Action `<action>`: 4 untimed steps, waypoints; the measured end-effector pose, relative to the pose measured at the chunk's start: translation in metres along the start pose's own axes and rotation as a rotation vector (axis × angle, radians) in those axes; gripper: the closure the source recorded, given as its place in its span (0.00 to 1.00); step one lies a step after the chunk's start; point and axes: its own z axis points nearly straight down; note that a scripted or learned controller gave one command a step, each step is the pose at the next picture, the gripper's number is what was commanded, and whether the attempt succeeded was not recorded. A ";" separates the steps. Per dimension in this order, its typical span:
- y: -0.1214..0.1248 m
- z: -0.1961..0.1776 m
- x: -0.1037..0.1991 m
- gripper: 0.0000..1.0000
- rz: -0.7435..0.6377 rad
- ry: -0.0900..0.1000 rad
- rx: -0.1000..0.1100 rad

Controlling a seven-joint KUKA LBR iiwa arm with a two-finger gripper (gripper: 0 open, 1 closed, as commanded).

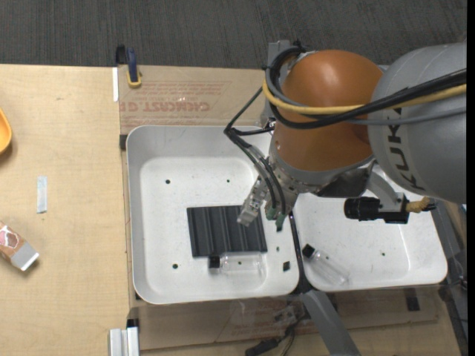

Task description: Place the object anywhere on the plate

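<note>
Gripper (252, 210) over right edge of black ridged plate (223, 231), left bin (148, 199). Finger state unreadable. Clear vial (239, 263) touching plate's near edge.

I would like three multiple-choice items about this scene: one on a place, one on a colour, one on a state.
1. The black ribbed rectangular plate lies in:
A. the left white bin
B. the right white bin
C. the cardboard sheet

2. The band above the arm's wrist is:
A. blue
B. orange
C. green

3. The clear plastic vial in the left bin is:
A. upright
B. lying at the plate's near edge
C. hanging from the gripper

Key: A, the plate sits inside that bin; B, the band is orange; C is wrong, so B, it lies flat.
</note>
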 end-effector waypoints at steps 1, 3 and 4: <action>-0.007 -0.008 -0.004 1.00 -0.226 0.000 -0.001; 0.010 -0.002 0.006 1.00 -0.702 0.000 -0.002; -0.007 -0.010 -0.010 1.00 -0.474 0.000 -0.001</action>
